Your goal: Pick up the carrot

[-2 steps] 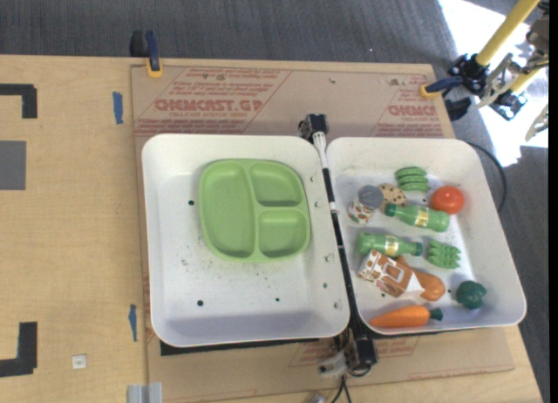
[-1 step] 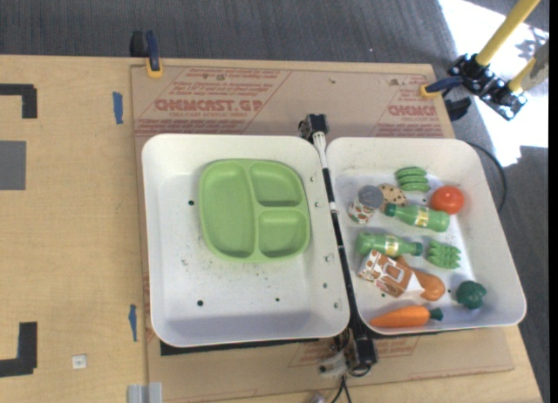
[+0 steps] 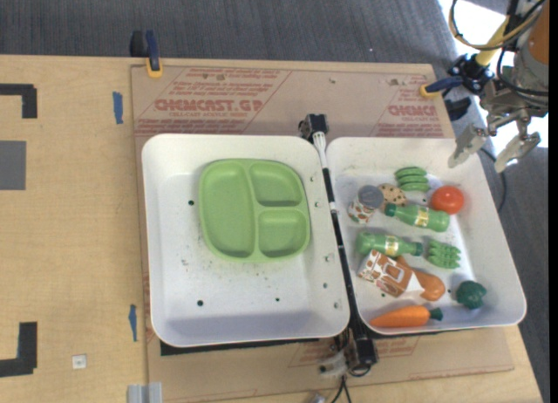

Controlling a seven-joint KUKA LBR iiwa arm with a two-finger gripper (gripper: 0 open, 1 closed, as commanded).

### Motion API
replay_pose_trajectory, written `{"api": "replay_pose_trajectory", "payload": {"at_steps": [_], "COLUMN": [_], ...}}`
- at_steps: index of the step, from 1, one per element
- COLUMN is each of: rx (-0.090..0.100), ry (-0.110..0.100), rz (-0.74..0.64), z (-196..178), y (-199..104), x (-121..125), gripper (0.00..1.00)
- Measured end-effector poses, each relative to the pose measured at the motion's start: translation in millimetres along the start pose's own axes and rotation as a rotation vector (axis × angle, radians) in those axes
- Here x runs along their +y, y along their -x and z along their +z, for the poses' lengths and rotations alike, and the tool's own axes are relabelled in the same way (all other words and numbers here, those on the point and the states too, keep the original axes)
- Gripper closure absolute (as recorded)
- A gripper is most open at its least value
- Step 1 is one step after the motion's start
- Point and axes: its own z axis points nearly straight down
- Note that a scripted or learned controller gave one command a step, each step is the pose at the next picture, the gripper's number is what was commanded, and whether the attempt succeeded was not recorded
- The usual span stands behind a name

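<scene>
The carrot lies flat along the near edge of the right bin, its orange body pointing left and its green stub toward the right, touching or almost touching the bin's front wall. Just behind it sits a brown-and-white packet with an orange piece beside it, and a dark green round item rests near the carrot's stub end, close to the bin's right front corner. To the carrot's left there is a bare patch of bin floor before the divider where the two bins meet. Further back the right bin is crowded: two green bottles, a green fork-like piece, a red tomato, a green ridged item and a few small pieces near the divider. The gripper hangs over the far right corner of that bin, just outside or above its rim, well apart from the carrot; its two pale fingers stand spread with a clear gap between them and nothing held. The left bin carries a green divided plate set toward its back, leaving open white floor along its near and left sides. Both bins rest on the worktop.
</scene>
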Motion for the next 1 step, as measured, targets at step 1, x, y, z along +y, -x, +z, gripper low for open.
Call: {"api": "replay_pose_trajectory", "payload": {"at_steps": [1], "rx": [0.001], "ry": [-0.004], "rz": [-0.273], "z": [-79.8], "y": [-3.6], "x": [26.4], "gripper": [0.0]}}
